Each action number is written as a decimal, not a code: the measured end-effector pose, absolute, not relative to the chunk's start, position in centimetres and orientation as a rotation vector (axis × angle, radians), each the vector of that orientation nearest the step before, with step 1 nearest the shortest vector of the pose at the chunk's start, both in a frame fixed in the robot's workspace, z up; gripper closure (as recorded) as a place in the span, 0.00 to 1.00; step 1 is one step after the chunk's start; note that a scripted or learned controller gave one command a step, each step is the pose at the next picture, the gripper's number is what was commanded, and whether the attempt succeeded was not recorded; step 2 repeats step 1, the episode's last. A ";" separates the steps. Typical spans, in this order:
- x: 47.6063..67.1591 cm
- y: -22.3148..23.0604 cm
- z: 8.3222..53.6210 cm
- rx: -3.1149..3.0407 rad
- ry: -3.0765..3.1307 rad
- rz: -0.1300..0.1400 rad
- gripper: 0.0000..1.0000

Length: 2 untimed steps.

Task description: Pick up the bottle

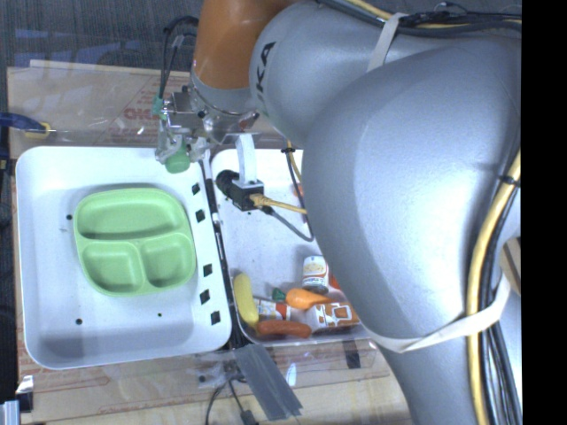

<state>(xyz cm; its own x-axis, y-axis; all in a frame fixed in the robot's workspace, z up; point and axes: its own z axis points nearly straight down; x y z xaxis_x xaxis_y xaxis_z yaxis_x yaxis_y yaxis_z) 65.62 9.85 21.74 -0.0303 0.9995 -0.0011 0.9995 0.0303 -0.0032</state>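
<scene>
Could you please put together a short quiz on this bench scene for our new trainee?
1. True or false: the green tray lies in the left bin.
2. Which lies at the near end of the right bin? A) banana B) spoon C) cup
3. Fill in: the gripper hangs over the left bin's far ____ corner.

Key: 1 true; 2 A; 3 right. The small bottle stands among the items in the right bin, away from the gripper.

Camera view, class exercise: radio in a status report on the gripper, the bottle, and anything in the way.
Gripper over left bin's top edge, small green thing at its tip. Bottle in right bin, untouched. Arm covers much of that bin.
</scene>
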 end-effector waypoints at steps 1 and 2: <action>65.6 5.5 23.7 -1.979 -2.440 0.002 1.00; 65.6 5.5 23.7 -1.979 -2.440 0.002 1.00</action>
